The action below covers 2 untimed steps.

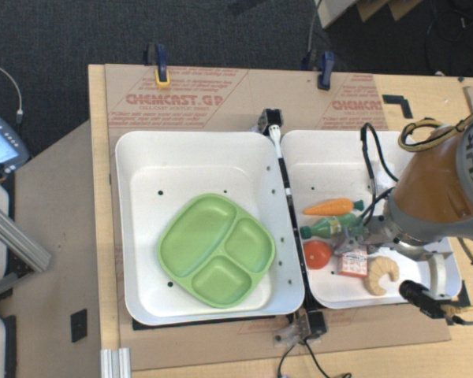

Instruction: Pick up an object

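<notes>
The right bin [331,152] holds an orange carrot [329,208], a green bottle [325,227] lying on its side, a red tomato [318,253], a small red and white box [351,265] and a tan croissant-shaped piece [381,274]. My gripper [361,239] hangs low in this bin, reaching in from the right. It sits just right of the green bottle and above the red and white box. Its tip is dark and blends with the objects beneath it.
The left bin [142,172] holds a green divided plate [216,249]. A black divider [282,172] runs between the bins. The arm's orange band [433,183] and black cables [370,152] cover the right bin's right side. Clamps [325,69] stand at the bench's back edge.
</notes>
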Available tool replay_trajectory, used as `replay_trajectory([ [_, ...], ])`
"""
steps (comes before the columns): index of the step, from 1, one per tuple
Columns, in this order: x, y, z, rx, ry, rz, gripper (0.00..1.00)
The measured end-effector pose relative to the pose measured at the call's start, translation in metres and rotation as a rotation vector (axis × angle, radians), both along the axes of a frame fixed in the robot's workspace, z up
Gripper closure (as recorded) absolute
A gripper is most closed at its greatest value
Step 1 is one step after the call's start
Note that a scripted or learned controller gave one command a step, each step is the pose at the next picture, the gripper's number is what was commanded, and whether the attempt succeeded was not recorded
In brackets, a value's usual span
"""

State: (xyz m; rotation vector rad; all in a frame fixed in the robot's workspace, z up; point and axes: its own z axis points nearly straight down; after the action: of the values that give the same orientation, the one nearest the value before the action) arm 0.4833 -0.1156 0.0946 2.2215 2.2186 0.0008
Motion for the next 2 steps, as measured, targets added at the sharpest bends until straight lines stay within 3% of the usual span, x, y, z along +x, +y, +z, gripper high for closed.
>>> replay_trajectory([
  [2, 0.006, -0.005, 0.108, -0.001, -0.005, 0.003, 1.0],
])
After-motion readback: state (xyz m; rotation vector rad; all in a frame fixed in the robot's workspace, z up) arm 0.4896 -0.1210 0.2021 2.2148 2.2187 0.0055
